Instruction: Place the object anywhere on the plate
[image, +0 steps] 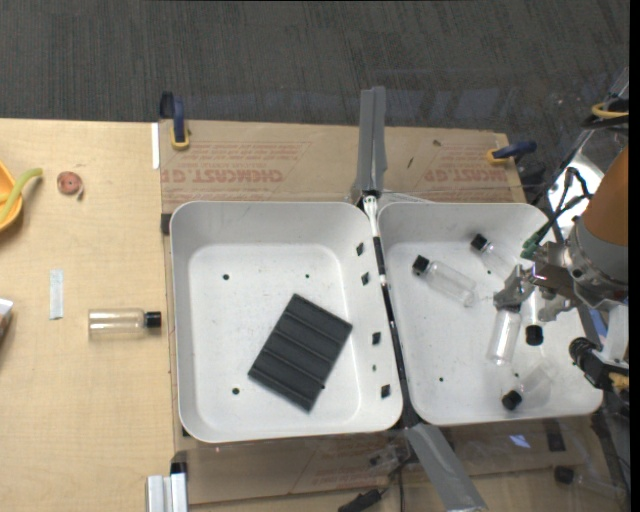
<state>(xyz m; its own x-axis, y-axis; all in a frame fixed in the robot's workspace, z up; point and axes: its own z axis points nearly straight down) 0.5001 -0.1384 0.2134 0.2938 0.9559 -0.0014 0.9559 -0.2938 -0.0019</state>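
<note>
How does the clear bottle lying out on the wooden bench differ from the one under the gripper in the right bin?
The bench bottle lies level across the view, cap pointing right; the right-bin bottle runs nearly up-down. The bench bottle rests alone on wood; the other lies on white plastic below the gripper. Both are clear; the bench bottle's cap is black.
</note>
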